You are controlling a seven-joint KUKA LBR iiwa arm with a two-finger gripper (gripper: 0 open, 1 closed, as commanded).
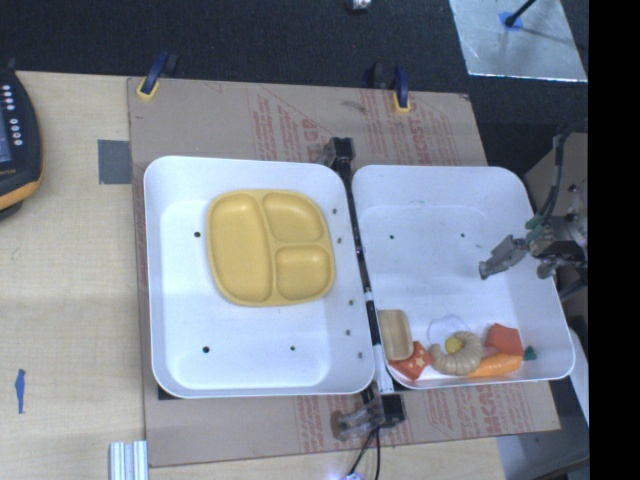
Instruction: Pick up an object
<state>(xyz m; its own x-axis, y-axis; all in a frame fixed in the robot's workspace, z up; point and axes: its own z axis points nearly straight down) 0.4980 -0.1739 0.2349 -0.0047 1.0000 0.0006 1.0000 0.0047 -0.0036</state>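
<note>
The counter (70,298) is carrying two white bins side by side. The left bin (180,358) is holding a yellow divided plate (268,246). In the right bin (440,208), small toy foods are clustering at the near edge: a tan bread piece (394,334), an orange carrot (492,366) and a pale round piece (456,352). The hand (500,258) is hovering above that bin's right side, well apart from them; whether its fingers are apart I cannot tell.

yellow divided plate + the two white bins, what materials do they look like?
Yellow divided plate: looks like moulded plastic, matte to satin, with rounded compartment ridges and even colour. Left bin and right bin: probably thin formed plastic, smooth with a slight sheen, rounded corners and soft highlights. Painted metal can't be ruled out from this view.
</note>
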